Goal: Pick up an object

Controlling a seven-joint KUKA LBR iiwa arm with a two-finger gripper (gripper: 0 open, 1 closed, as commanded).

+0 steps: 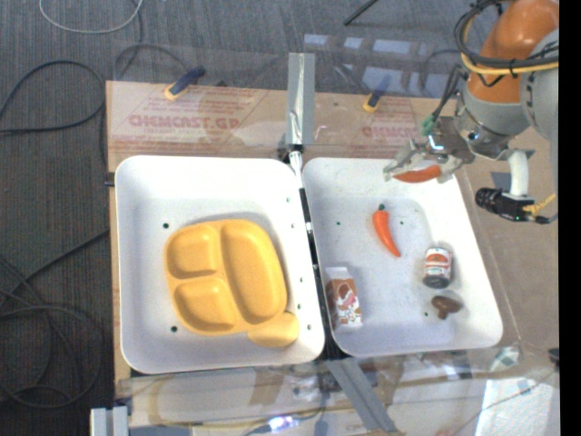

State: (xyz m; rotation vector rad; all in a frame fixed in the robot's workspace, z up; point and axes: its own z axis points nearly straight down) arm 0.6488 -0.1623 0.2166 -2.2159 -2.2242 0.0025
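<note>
gripper (419, 163) over right bin (472, 234) far edge | fingers clamped on red-orange obj (419, 176), prob | carrot (387, 230) below

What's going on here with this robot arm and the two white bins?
The arm's hand is up over the far edge of the right bin, with a red-orange object between its fingers. Still lying in that bin are a carrot, a small can, a brown packet and a small brown lump. The left bin holds a yellow divided tray.
</note>
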